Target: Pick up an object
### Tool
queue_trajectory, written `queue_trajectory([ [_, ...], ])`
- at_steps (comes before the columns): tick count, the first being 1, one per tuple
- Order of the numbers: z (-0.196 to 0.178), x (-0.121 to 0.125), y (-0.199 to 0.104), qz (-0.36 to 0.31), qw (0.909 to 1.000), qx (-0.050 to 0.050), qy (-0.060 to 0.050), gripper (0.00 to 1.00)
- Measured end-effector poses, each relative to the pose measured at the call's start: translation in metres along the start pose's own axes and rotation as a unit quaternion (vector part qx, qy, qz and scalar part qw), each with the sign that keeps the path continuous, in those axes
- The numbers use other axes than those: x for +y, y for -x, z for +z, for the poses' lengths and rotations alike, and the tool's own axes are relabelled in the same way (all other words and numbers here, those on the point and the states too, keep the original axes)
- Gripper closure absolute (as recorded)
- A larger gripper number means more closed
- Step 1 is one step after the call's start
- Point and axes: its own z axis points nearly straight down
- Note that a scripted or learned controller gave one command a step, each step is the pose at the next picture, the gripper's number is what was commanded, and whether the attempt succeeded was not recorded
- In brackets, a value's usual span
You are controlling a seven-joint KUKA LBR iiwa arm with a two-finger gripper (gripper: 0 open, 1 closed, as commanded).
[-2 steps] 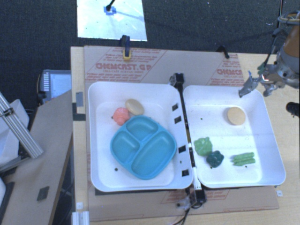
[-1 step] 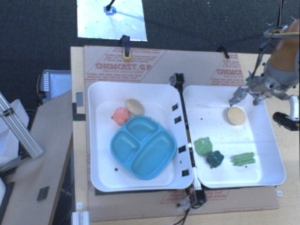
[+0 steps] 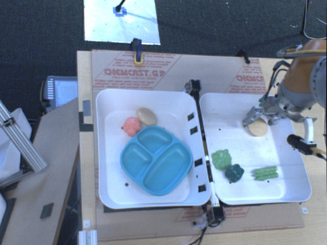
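Nearest to the viewer in the right bin [image 3: 294, 190] I count three green things: a long ridged green piece [image 3: 265, 173] lying with its long axis left to right, a dark teal lump [image 3: 234, 173] and a light green lump [image 3: 222, 158]. In the left bin [image 3: 110, 188] lies one blue divided plate [image 3: 156, 159], its long axis slanting from near left to far right, and beyond it one pink ball [image 3: 132, 125] and one tan oval [image 3: 147, 116]. Farther back in the right bin one tan disc [image 3: 257, 128] lies just under my tool [image 3: 261, 115]; I cannot tell if the fingers are spread or closed. Both bins rest on a cardboard-covered surface [image 3: 168, 68], with dark carpet [image 3: 214, 14] beyond.
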Motion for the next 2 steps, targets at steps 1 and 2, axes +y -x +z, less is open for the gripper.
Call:
queue_trajectory([
  [1,-0.015,0.003,0.0,-0.001,1.0,-0.001,0.004,1.0],
  [2,-0.063,0.004,-0.008,-0.001,1.0,-0.001,0.004,1.0],
])
